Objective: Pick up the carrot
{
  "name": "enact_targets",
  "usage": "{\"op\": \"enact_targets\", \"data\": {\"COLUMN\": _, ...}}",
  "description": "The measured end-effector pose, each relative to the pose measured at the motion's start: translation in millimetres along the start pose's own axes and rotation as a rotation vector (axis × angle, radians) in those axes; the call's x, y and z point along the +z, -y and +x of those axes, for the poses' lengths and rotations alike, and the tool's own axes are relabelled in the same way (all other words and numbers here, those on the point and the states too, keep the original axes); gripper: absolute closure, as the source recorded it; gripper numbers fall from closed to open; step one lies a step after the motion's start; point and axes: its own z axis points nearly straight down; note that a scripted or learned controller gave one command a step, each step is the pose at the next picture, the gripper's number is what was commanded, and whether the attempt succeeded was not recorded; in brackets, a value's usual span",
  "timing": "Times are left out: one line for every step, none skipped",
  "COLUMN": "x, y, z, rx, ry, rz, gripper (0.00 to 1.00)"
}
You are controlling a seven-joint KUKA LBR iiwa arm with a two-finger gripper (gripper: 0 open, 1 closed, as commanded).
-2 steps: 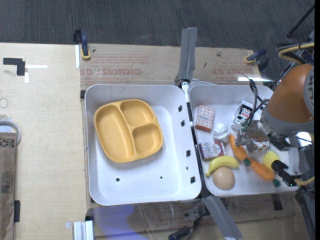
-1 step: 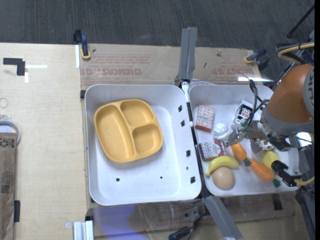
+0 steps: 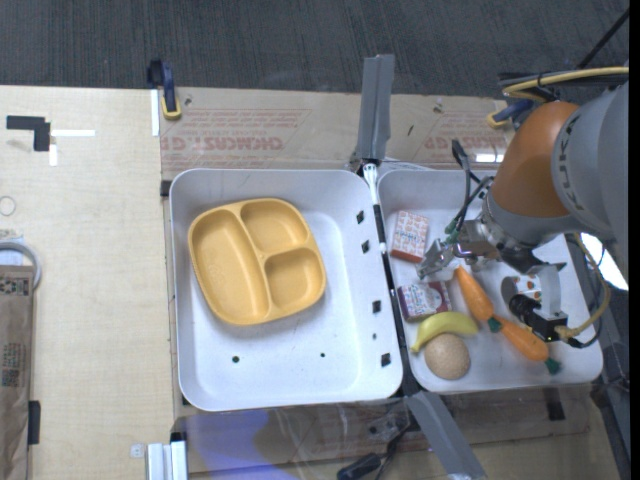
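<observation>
Two orange carrots lie in the right bin [image 3: 580, 368]. One carrot [image 3: 474, 295] slants through the middle of the bin. The other carrot [image 3: 523, 339] lies to its lower right, with a green stub at its far end. My gripper [image 3: 445, 256] reaches in from the right and hangs just up and left of the first carrot's upper end, close to it. I see nothing held in it.
In the right bin a red-and-white box [image 3: 408, 236] lies at the upper left, with a small packet [image 3: 420, 298] below it. A banana [image 3: 445, 325] and a round tan ball [image 3: 447, 357] lie at the front. A yellow divided plate [image 3: 257, 259] sits in the left bin [image 3: 200, 368].
</observation>
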Motion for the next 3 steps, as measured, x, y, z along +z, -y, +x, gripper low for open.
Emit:
{"op": "enact_targets", "data": {"x": 5.6, "y": 30.2, "z": -45.8, "rx": 0.009, "ry": 0.000, "rz": 0.000, "gripper": 0.00}}
{"op": "enact_targets", "data": {"x": -3.0, "y": 30.4, "z": -46.2, "rx": 0.010, "ry": -0.001, "rz": 0.001, "gripper": 1.00}}
{"op": "enact_targets", "data": {"x": -173.6, "y": -22.7, "z": 9.0, "rx": -0.138, "ry": 0.002, "rz": -0.001, "gripper": 1.00}}
